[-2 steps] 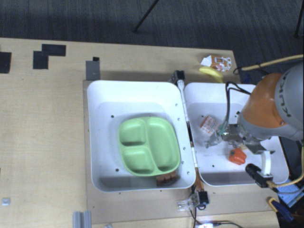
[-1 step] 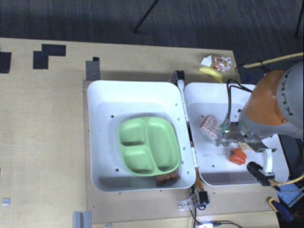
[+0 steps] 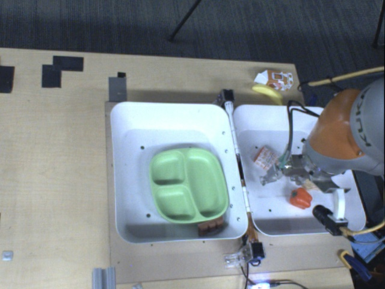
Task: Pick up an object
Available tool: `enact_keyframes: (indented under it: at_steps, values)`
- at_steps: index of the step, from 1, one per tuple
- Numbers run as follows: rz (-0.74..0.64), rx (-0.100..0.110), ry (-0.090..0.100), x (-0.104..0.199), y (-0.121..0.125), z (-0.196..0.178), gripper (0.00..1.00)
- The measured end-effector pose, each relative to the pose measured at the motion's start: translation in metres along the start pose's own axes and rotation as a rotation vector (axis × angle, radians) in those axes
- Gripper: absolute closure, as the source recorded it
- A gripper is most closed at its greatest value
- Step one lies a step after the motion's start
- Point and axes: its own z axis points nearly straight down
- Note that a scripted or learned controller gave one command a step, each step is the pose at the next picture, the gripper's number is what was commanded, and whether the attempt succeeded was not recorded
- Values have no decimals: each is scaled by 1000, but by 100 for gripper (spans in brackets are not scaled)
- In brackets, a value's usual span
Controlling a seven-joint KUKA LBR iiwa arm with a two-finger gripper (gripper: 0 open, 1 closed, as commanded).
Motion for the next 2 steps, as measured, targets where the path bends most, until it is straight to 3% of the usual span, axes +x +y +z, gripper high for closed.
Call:
enact_keyframes:
  at_steps: [1, 2]
  values:
    - [2, 10, -1, 16, 7, 22, 0]
    - [-2, 5, 0, 17, 10, 11, 100]
